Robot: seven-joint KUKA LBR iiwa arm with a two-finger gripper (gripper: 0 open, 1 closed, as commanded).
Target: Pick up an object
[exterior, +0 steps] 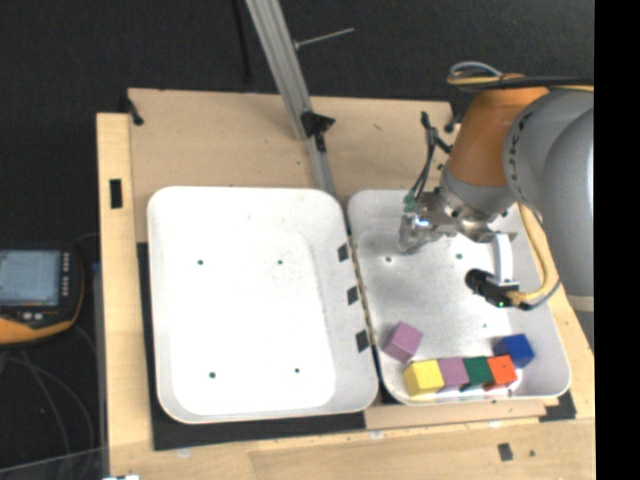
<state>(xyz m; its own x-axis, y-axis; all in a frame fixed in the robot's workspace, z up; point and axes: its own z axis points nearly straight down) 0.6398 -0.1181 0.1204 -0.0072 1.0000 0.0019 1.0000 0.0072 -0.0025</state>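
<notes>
Fingers (413, 230) sit low over the right bin's (440, 268) far-left part; we cannot tell whether they are spread or pressed together. Nearest us, along its front wall, cubes line up: yellow (423, 376), purple (453, 372), green (477, 371), orange (500, 369), blue (515, 349). A lilac cube (403, 341) lies apart. Pale wooden worktop (200, 128) stretches beyond.

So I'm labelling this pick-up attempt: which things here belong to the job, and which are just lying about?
Job:
gripper
right bin
purple block
yellow block
pink block
green block
orange block
blue block

Lying about:
left bin
handheld pendant
metal rail
</notes>
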